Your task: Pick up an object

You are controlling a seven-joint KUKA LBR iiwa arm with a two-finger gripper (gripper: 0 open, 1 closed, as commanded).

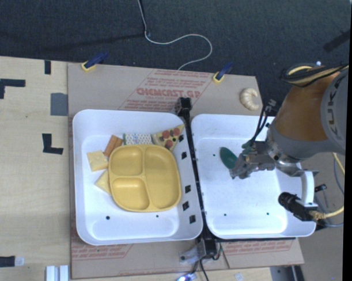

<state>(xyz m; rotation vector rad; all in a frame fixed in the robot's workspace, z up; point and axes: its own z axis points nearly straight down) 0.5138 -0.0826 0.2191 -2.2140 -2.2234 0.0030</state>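
Note:
A dark green object (228,157) lies in the right bin (242,214), near its upper middle. My gripper (242,168) hangs over that bin just to the right of the green object and slightly below it, close to or touching its edge. In the left bin (87,220) sits a yellow divided plate (145,177). Flat pieces surround the plate: a tan square (97,161), an orange-brown strip (113,144) and a patterned card (168,136).
A black divider (189,172) runs between the two bins. A beige round thing (250,99) lies on the cardboard beyond the right bin. The arm's orange band (301,112) looms over the right bin's far right side. A cable (179,45) trails behind.

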